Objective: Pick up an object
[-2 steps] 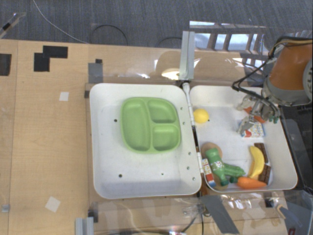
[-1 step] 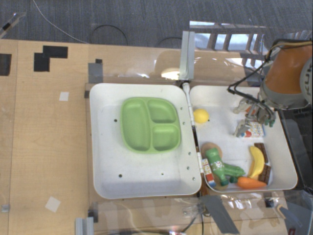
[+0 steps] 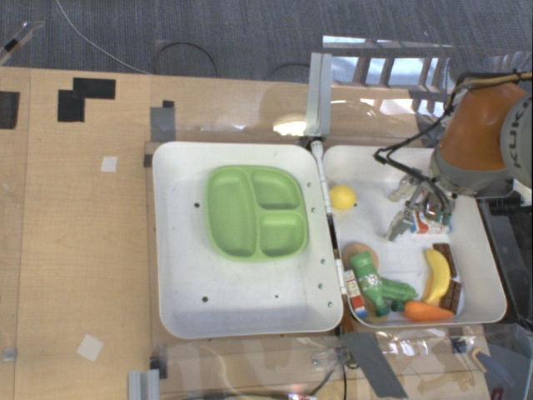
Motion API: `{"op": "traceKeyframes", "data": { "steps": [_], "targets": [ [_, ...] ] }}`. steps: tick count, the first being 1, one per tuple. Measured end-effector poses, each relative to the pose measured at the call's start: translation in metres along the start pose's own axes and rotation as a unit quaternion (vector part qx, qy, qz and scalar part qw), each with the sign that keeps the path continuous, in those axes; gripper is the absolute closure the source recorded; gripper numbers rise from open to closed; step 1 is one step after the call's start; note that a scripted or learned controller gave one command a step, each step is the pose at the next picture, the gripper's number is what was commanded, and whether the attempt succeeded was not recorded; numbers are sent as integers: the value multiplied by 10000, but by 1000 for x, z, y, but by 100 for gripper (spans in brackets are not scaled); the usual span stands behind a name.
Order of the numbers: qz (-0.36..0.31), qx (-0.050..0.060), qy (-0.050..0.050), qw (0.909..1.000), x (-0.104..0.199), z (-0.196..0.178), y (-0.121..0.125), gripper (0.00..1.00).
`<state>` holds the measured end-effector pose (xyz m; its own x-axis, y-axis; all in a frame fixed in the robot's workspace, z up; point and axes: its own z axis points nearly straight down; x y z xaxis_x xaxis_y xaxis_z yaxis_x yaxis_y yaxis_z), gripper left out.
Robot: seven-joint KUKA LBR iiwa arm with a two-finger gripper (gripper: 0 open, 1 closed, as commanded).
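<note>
The worktop (image 3: 75, 248) is carrying two white bins side by side; the left bin (image 3: 183, 307) is holding a green divided plate (image 3: 256, 212) lying flat near its middle, with bare floor ringing it on all sides; the right bin (image 3: 491, 290) is holding the pickable things, mostly crowding its near edge, probably because they are settling there; the arm (image 3: 479, 140) is reaching in from the right, hanging over the far right part of that bin; the gripper (image 3: 410, 215) is pointing down with its fingers (image 3: 395, 230) spread apart and gripping nothing; a small red and white packet (image 3: 435, 218) is lying just beside them, likely the target; the green bottle (image 3: 371, 283), banana (image 3: 436, 275), carrot (image 3: 426, 311) and brown bar (image 3: 450, 283) are bunching together, leaving little room between; the lemon (image 3: 342, 197) is sitting alone near the dividing wall, with open floor around it
</note>
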<state>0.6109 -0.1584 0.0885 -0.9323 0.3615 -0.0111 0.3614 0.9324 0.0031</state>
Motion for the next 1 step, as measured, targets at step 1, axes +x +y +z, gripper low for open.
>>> {"op": "traceKeyframes", "data": {
  "steps": [1],
  "targets": [
    [106,7,1,9999,-59,1,-29,0]
  ]
}}
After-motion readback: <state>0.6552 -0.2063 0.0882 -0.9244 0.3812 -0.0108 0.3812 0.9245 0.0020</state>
